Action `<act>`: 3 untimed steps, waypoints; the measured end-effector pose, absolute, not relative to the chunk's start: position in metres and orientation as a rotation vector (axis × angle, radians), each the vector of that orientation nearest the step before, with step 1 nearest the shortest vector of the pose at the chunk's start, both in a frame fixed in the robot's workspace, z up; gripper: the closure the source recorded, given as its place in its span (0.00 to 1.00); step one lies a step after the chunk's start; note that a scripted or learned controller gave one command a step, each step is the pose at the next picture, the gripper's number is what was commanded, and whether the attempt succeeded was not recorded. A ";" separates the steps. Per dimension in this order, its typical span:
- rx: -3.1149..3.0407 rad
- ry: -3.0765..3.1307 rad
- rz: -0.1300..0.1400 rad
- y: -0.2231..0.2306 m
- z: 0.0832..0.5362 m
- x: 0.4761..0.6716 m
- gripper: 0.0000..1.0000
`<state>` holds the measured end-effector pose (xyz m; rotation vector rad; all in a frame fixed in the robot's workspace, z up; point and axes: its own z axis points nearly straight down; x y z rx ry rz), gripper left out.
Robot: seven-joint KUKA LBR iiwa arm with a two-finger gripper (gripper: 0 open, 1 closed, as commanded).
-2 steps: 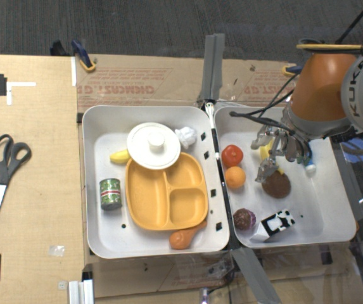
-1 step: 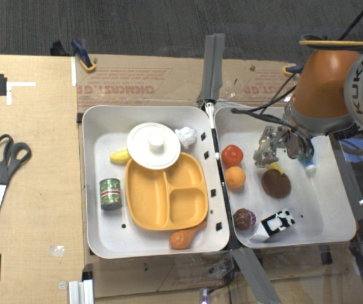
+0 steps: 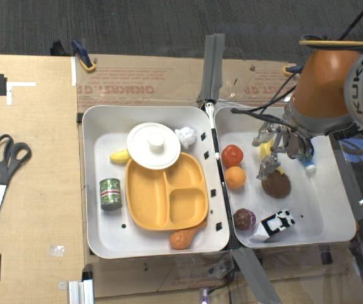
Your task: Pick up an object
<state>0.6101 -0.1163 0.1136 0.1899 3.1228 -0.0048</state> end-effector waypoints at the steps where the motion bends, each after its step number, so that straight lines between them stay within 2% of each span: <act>1: 0.413 3.112 0.001 -0.110 0.093 0.600 0.00; 2: 0.409 3.108 -0.002 -0.110 0.103 0.601 1.00; 3: 0.409 3.108 -0.002 -0.110 0.103 0.601 0.00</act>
